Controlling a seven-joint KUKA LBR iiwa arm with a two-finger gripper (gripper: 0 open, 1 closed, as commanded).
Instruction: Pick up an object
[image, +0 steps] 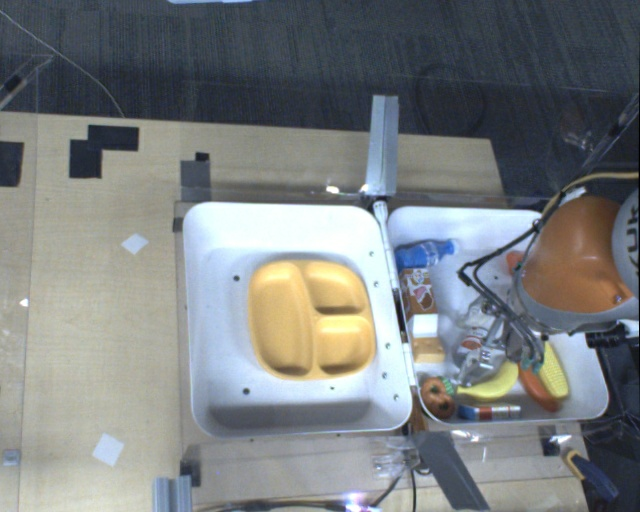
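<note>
Left white bin (205, 330): holds a yellow three-compartment tray (310, 318), roughly centred, open side up. Bin sits on a light wooden counter (90, 330). Black rectangular marks (103, 147) on the counter's far left area; small pale square tags (134, 243) lie on its left side, well apart. A grey metal post (382, 145) stands at the far edge between the two bins. Dark carpeted floor (300, 50) beyond the counter.

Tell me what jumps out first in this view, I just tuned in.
The yellow divided tray lies alone in the left bin. The right bin is crowded: the gripper hangs low over a banana, below the arm's orange band.
</note>
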